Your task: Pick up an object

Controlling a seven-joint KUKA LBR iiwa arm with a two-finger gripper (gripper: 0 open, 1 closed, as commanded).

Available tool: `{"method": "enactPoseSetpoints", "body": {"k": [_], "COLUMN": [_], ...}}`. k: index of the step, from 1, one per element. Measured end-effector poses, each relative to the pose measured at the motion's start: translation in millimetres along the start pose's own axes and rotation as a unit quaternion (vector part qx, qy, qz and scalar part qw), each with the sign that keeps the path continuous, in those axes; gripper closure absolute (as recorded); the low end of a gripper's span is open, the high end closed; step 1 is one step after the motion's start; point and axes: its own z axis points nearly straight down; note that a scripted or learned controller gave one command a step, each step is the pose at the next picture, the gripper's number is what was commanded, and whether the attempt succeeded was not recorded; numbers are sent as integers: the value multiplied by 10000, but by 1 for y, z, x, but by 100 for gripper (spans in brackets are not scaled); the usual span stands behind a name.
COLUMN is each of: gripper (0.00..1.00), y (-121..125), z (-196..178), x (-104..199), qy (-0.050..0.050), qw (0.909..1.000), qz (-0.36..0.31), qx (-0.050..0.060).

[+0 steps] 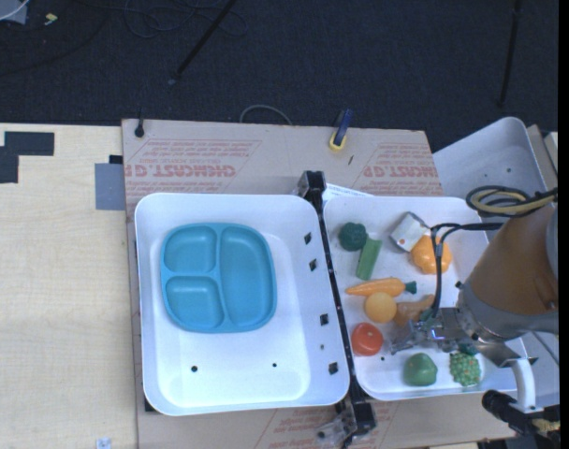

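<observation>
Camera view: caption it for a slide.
Gripper low in right bin among toy foods; blue divided plate in left bin.

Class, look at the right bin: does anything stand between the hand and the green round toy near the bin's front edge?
Nothing visible does. The hand hangs just above the green round toy, with bare bin floor between them; the red tomato lies off to one side.

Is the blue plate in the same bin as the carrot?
No, the blue plate lies in the left bin, while the carrot lies in the right bin.
</observation>
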Motion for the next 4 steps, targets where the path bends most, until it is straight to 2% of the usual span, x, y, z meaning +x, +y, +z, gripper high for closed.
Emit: {"method": "enactPoseSetpoints", "body": {"k": [1,2,3,4], "gripper": [0,100,100,100], "y": [0,0,-3,-6], "z": [19,7,-35,-96], "x": [2,0,0,3], "qy": [-8,-7,-16,-20], "qw": [10000,10000,10000,10000], "qz": [1,37,10,4], "qx": [-21,-29,-38,-56]}}
